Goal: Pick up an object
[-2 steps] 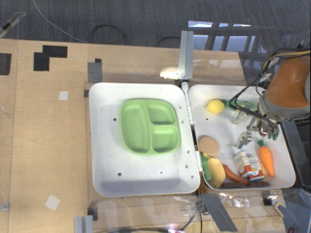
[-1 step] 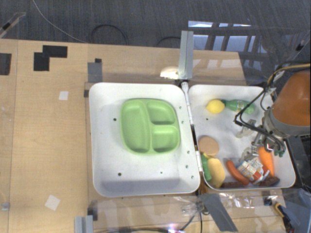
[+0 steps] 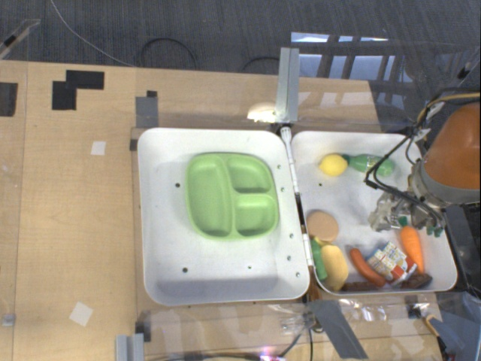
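Over the right bin (image 3: 451, 273), no object picked yet.
My gripper (image 3: 396, 215) hangs low near the bin's right side; can't tell if it's parted or closed, nothing visibly in it. Carrot (image 3: 412, 248) sits just below-right of me, closest candidate. Lemon (image 3: 333, 165) is up-left, well apart. Green tray (image 3: 229, 194) fills the left bin, so pickables cluster here.

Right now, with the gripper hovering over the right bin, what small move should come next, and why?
Probably a short descent onto the orange carrot: the gripper hangs just above its upper end in the right white bin, with nothing seen between its fingers.
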